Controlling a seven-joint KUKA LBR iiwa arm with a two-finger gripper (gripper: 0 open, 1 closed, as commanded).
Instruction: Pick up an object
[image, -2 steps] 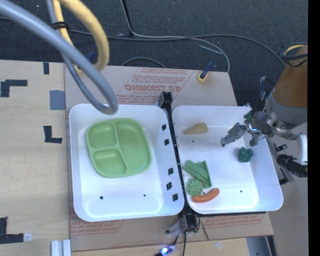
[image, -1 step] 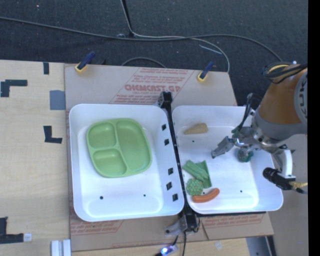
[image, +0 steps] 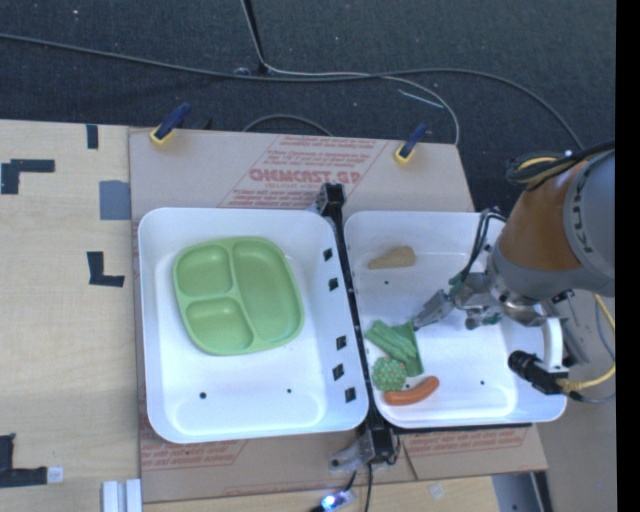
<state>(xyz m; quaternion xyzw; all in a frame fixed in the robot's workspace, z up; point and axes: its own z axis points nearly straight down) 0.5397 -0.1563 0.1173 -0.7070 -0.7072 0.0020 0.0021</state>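
The right bin (image: 470, 400) holds a tan potato-shaped piece (image: 391, 258) near its back, a green leafy piece (image: 396, 341) in the middle, a small broccoli floret (image: 389, 375) and an orange-red sausage (image: 411, 392) at the front. My gripper (image: 432, 310) hangs over the right bin, its dark fingers pointing left and down, just right of and above the leafy piece. Nothing shows between the fingers. The arm's grey and orange wrist (image: 545, 240) looms at the bin's right side.
The left bin (image: 160, 400) holds a green divided plate (image: 238, 294). A black divider with clips (image: 345, 320) runs between the bins. Cables (image: 300, 70) cross the dark floor behind the bench, and yellow-blue clamps (image: 170, 122) hold the cardboard base.
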